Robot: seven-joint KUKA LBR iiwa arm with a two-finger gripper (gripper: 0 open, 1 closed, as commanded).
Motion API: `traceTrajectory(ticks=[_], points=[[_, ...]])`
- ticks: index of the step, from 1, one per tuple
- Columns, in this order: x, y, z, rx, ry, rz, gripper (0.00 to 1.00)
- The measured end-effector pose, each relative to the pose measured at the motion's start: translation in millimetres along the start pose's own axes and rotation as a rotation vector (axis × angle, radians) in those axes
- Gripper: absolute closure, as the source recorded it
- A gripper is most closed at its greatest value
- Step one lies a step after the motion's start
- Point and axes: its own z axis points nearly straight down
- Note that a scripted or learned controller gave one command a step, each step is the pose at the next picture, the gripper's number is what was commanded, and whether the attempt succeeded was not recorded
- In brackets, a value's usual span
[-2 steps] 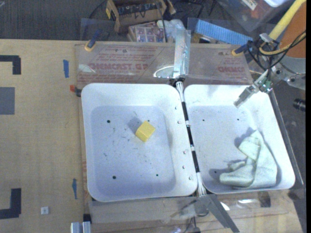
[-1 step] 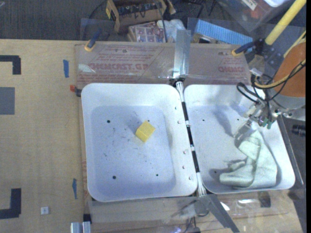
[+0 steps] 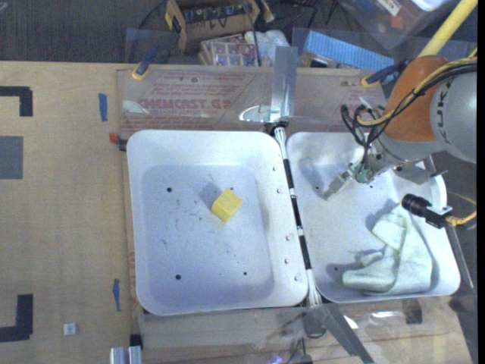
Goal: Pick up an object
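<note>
A small yellow block (image 3: 226, 205) lies near the middle of the left white bin (image 3: 138, 226). A crumpled white cloth (image 3: 392, 258) rests in the front right part of the right white bin (image 3: 303, 154). My gripper (image 3: 332, 189) hangs over the upper left part of the right bin, pointing down and to the left. It is well clear of the cloth and across the divider from the block. Nothing shows in its grasp.
The grey arm with its orange band (image 3: 417, 97) reaches over the right bin's back right corner. A black cable plug (image 3: 421, 207) hangs just above the cloth. A metal upright (image 3: 283, 82) stands behind the seam between the bins.
</note>
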Motion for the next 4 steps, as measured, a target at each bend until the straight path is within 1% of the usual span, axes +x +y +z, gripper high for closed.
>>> traceTrajectory(ticks=[1, 2, 3, 4], points=[[119.2, 25.5, -79.0, 0.004, 0.011, -0.014, 0.0], [157.0, 89.1, -115.8, 0.0, 0.003, -0.535, 0.0], [218.3, 96.2, -7.0, 0.0, 0.005, -0.648, 0.0], [271.0, 116.8, -57.0, 0.002, 0.005, -0.424, 0.0]])
